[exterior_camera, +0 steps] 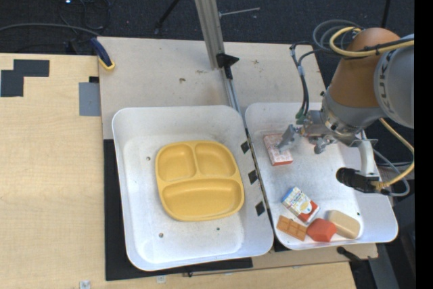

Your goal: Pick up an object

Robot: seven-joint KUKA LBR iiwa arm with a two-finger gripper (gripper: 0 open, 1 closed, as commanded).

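My gripper hangs over the back half of the right bin, its two fingers spread open with nothing between them. A small pink and white box lies flat just under and beside the left finger. Nearer the front of the same bin lie a small white carton with blue and orange print, a brown waffle piece, a red block and a tan bread-like piece.
A yellow divided plate sits in the middle of the left bin. A slanted metal post rises behind the bins. Cables and a black fitting hang off the arm over the right bin's right side.
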